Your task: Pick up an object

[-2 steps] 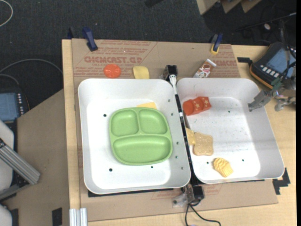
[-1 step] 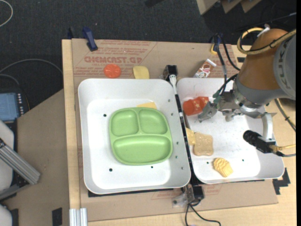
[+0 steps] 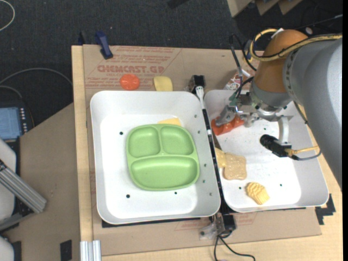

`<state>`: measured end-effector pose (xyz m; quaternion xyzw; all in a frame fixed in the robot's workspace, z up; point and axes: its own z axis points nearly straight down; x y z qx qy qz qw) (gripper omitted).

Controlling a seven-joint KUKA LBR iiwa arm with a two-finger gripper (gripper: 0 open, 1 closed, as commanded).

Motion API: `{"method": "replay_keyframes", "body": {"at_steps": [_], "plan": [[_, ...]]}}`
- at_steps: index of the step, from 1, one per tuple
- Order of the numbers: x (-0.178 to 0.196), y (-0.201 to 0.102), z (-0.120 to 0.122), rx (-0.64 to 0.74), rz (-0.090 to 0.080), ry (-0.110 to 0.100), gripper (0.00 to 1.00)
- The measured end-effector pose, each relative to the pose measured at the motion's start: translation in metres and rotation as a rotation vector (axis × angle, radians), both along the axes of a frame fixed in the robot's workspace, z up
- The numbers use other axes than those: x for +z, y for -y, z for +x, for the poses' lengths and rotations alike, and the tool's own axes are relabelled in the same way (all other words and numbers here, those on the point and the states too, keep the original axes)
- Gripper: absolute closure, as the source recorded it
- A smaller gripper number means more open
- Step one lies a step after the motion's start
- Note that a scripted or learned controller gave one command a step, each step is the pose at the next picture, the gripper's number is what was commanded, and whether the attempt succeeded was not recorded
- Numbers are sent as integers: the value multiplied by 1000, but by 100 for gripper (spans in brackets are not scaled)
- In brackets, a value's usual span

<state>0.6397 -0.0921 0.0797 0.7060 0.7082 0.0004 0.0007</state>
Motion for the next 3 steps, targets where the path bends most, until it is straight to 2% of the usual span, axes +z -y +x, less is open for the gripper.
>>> {"method": "replay_keyframes", "body": {"at_steps": [1,2,3], "plan": [[18,1,0,-2,-1,6,100],[17,1,0,-1,-1,4,0],[5,14,28,-2,-1,1,0]]}}
